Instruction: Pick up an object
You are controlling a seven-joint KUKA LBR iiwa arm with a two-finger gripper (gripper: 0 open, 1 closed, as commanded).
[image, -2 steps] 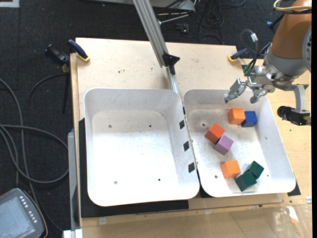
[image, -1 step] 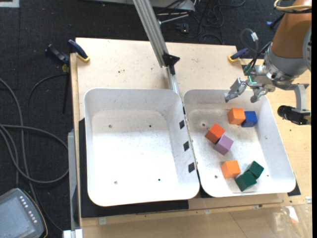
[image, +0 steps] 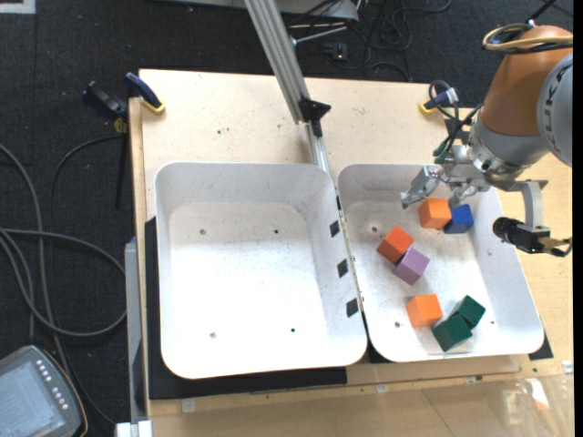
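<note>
While the claw (image: 435, 187) hangs at the right bin's (image: 510, 330) far end, fingers apparently apart and holding nothing, the nearest pick is the orange cube (image: 434, 213) just below it, touching a blue cube (image: 459, 218).

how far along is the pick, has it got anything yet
Done: the arm has reached the right bin, gripper right above the orange block beside the blue block. In hand: nothing visibly between the fingers. Left: closing on a block and lifting it; all blocks sit on the bin floor.
</note>
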